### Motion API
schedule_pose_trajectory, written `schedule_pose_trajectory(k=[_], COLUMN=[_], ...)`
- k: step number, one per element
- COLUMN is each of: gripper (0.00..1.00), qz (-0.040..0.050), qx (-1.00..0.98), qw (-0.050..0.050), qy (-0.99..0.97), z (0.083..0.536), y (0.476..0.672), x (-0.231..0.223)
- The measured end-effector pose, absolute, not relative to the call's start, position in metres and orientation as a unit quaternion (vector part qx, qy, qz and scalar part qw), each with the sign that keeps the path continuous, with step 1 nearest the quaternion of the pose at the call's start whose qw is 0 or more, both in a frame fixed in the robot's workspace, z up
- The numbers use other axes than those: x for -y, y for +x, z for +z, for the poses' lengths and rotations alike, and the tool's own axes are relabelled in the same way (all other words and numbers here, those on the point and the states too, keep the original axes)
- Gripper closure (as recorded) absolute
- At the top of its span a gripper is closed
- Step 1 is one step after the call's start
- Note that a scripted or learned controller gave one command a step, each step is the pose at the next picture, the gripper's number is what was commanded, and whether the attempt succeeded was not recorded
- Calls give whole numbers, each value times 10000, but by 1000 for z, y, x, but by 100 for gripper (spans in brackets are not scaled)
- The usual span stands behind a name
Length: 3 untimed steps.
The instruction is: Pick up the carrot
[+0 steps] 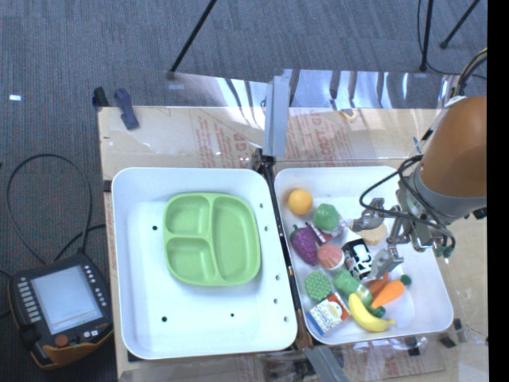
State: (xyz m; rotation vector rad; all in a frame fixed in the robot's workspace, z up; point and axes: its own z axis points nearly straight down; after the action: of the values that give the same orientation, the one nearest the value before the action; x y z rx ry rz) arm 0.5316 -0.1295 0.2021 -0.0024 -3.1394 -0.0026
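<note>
One carrot (388,293), one banana (366,312), two bins (127,213)

A robot arm's gripper (387,255) hovers just above a carrot (388,293) among toy foods crowding the right bin (433,273).

Bright, even overhead light; glare streaks the shiny panel (350,90) above the tool (387,255). Soft shadows lie beneath it. The arm (457,153) looks slightly blurred.
</note>
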Motion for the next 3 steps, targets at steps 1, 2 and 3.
schedule_pose_trajectory(k=[1, 2, 3], gripper=[0, 0, 0], qz=[-6, 12, -4], qx=[10000, 9991, 9997], qw=[3, -122, -2], qy=[-7, -406, -251], z=[202, 108, 141], y=[532, 502, 519], x=[130, 158, 157])
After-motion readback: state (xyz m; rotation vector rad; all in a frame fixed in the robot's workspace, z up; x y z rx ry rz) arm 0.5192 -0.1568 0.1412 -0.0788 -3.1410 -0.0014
